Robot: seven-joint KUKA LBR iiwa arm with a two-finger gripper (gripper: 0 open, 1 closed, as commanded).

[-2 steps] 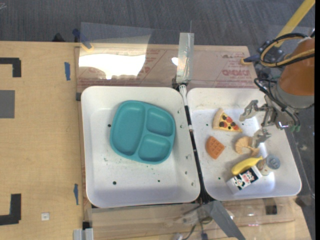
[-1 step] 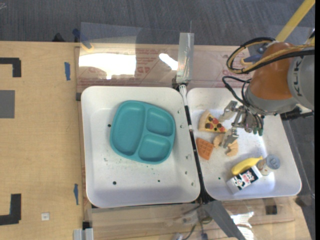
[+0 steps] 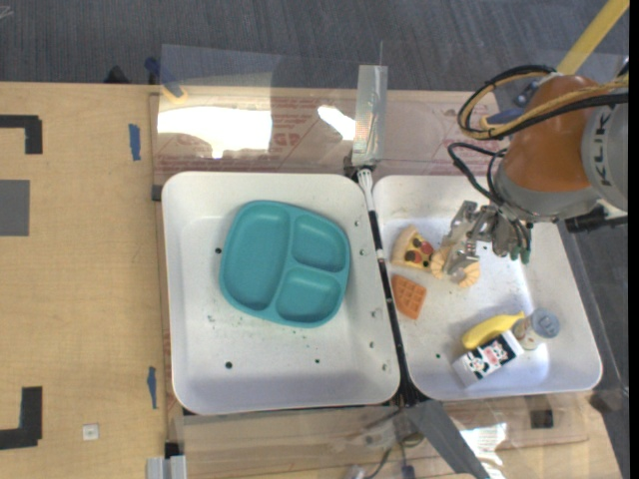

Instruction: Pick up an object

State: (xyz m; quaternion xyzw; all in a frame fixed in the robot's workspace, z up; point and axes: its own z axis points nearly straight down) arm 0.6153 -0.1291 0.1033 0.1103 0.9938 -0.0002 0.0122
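Pincer [image 3: 461, 254] over right bin [image 3: 569, 312], beside pizza toy [image 3: 417, 251].

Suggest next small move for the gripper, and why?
Probably lower a little and close: the gripper hovers in the right bin at the right edge of the pizza slice toy, with nothing visibly between its fingers.

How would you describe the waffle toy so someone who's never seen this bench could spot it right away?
Look at the right-hand white bin. Near its left wall, below the pizza slice toy, lies the waffle toy: a small, flat orange square with a grid pattern. Unlike the yellow banana and the small carton towards the front, it is flat and orange.
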